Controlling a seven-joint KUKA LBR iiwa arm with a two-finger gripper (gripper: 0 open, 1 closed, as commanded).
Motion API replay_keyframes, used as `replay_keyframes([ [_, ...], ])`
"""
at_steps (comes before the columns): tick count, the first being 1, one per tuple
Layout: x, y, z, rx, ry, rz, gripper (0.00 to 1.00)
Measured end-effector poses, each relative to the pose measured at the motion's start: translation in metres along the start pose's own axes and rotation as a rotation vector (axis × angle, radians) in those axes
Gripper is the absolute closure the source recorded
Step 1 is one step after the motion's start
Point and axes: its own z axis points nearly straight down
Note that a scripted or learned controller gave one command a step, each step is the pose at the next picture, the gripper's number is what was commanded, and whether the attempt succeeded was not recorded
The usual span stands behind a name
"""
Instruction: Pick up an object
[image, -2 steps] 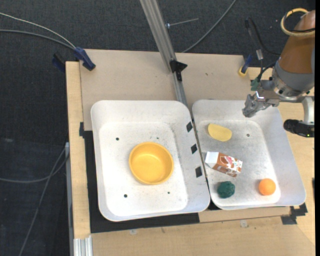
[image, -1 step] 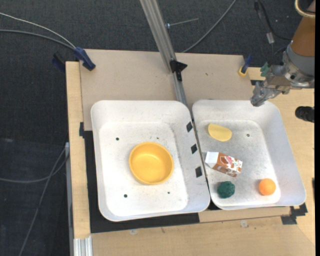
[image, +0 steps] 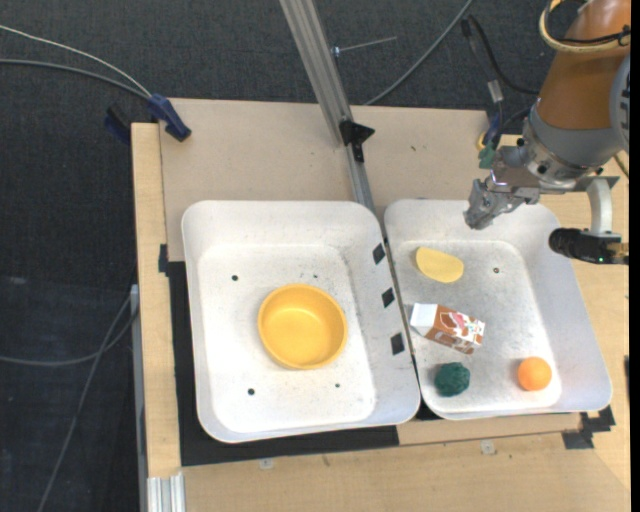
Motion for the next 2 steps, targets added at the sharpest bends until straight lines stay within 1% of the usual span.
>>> replay_keyframes([
  [1,0.05,-0.009,-0.006,0.0,0.0,0.0,1.0],
  [2,0.1,-0.024,0.009,0.004,-0.001,-0.001,1.0],
])
